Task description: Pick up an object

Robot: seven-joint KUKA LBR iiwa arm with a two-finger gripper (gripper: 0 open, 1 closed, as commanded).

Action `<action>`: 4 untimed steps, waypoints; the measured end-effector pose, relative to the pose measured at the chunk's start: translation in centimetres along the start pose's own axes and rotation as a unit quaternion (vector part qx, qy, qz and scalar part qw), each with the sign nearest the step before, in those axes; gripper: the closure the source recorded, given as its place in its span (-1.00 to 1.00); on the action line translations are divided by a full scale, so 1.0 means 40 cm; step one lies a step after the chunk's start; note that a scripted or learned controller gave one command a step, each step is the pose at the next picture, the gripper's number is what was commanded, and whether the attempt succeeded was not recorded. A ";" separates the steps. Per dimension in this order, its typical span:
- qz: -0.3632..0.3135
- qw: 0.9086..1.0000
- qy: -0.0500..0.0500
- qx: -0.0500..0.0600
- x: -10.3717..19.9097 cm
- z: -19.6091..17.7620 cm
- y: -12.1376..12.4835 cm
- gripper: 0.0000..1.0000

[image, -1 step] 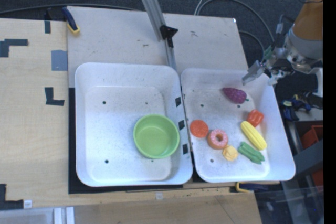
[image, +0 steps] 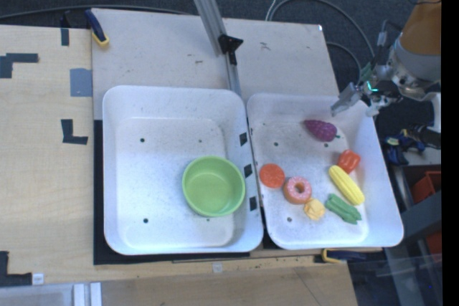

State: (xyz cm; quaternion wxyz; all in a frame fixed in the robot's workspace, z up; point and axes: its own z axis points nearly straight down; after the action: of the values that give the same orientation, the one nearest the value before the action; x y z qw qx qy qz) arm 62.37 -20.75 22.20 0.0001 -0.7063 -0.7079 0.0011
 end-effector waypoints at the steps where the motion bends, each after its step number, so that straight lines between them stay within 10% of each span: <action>1: 0.000 1.000 0.001 0.003 -0.004 0.160 0.005 -1.00; 3: 0.000 1.000 0.000 0.001 0.013 0.335 -0.010 -1.00; 4: -0.001 1.000 0.000 0.001 0.014 0.310 -0.010 1.00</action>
State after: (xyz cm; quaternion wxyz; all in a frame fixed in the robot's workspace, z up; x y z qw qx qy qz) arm 61.96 -20.19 9.79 0.0013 -0.7057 -0.7085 0.0020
